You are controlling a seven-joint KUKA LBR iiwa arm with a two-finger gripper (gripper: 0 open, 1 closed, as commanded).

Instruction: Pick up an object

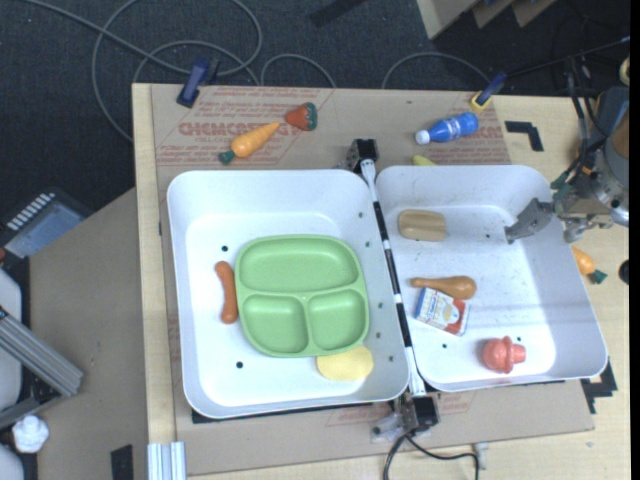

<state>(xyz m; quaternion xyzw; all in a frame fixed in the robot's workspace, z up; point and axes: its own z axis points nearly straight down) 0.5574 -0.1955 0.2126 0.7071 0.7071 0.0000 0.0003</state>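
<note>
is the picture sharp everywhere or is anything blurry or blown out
Camera view: the bin contents are sharp, like the green tray and the red toy; the end effector at the right looks slightly soft; the white bin walls are bright with faint glare; shadows are soft and short.

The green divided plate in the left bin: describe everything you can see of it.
The green divided plate is a pale green, plastic-looking tray with rounded corners and three compartments: one wide one across the far side and two smaller ones nearer the camera. It lies flat and right side up, slightly rotated, in the middle of the left bin. Nothing lies in its compartments. A yellow round piece sits at its near right corner, partly under its rim, and an orange sausage lies just off its left edge.
</note>
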